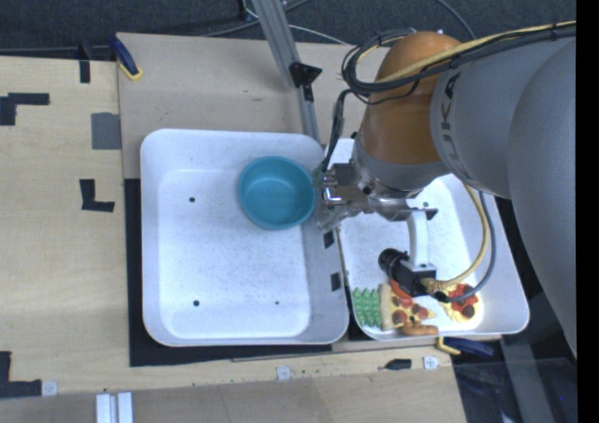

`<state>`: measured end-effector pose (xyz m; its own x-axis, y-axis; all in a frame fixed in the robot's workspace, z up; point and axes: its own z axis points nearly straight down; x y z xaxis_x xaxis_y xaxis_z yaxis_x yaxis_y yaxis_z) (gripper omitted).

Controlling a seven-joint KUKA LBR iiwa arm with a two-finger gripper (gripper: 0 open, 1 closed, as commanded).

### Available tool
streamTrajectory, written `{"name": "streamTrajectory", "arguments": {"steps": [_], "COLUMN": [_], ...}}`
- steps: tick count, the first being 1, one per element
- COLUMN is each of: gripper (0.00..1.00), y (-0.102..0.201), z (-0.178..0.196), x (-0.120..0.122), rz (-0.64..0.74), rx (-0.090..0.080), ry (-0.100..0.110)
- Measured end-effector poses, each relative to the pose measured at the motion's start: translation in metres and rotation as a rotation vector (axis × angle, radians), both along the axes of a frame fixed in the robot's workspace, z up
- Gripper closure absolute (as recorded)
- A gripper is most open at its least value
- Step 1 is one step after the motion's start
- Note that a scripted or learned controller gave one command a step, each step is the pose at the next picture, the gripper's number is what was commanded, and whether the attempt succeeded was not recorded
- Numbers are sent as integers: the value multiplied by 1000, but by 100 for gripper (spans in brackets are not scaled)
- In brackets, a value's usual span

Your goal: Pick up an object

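Note:
A blue bowl (pixel 274 191) sits upright at the upper right of the left white bin (pixel 187 253), close to the wall between the two bins. My gripper (pixel 328 195) is right beside the bowl's right rim, over that dividing wall, under the grey wrist and the orange band (pixel 402 103). The wrist hides the gripper's tips, so whether it touches the rim cannot be told.
The right bin (pixel 501 309) holds a green ridged piece (pixel 367 304) and several orange and red toy items (pixel 440 304) near its front edge. A black part with a yellow cable (pixel 407 271) hangs over them. A grey pole (pixel 276 19) slants down behind the bins.

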<state>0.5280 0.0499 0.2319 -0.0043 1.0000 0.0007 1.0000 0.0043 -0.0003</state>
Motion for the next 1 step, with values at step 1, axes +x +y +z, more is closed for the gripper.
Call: {"name": "streamTrajectory", "arguments": {"steps": [1], "gripper": [100], "y": [50], "z": [-12], "x": [-2], "rz": [0], "rx": [-1], "ry": [1]}}
